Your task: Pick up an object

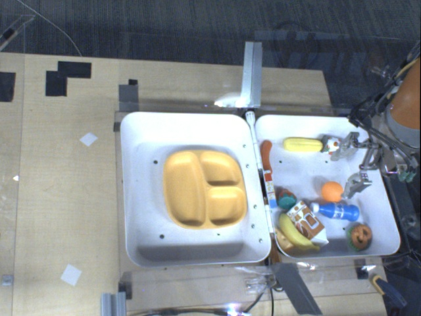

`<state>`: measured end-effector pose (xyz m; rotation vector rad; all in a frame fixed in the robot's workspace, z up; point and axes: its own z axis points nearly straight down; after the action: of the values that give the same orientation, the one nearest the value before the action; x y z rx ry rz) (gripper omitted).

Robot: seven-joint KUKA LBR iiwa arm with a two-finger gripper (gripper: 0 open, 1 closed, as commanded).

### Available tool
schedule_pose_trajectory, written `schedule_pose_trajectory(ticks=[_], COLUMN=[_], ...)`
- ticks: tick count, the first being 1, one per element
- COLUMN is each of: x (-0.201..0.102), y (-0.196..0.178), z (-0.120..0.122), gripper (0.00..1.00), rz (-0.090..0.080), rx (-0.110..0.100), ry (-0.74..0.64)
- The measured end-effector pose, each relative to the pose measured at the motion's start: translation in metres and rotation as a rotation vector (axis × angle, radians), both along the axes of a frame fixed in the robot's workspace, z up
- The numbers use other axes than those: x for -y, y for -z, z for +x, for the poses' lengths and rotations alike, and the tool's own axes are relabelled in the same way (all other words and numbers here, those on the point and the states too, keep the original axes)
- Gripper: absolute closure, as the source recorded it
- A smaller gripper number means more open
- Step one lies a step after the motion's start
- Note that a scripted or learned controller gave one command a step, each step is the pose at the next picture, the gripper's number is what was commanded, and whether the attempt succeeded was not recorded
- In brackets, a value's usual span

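With the claw [348,164] spread open and empty over the right bin [393,229], one finger sits near the yellow corn [302,145], other by the orange ball [332,191].

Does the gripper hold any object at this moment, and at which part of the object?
Nothing is held. The gripper hangs open over the right bin, with no object between its fingers; the orange ball lies beside the lower finger.

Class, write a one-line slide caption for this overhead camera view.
Open claw hovers over the right white bin of toys; yellow divided plastic tray in the left white bin.
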<state>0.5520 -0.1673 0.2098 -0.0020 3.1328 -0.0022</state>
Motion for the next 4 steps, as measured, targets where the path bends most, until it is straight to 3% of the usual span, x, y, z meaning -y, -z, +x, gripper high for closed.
schedule_pose_trajectory(ticks=[1,4], x=[-0.001,-0.005], y=[-0.013,-0.052], z=[0.003,0.012], gripper=[1.00,1.00], rz=[-0.002,-0.009], rx=[0.010,0.040], ry=[-0.005,-0.027])
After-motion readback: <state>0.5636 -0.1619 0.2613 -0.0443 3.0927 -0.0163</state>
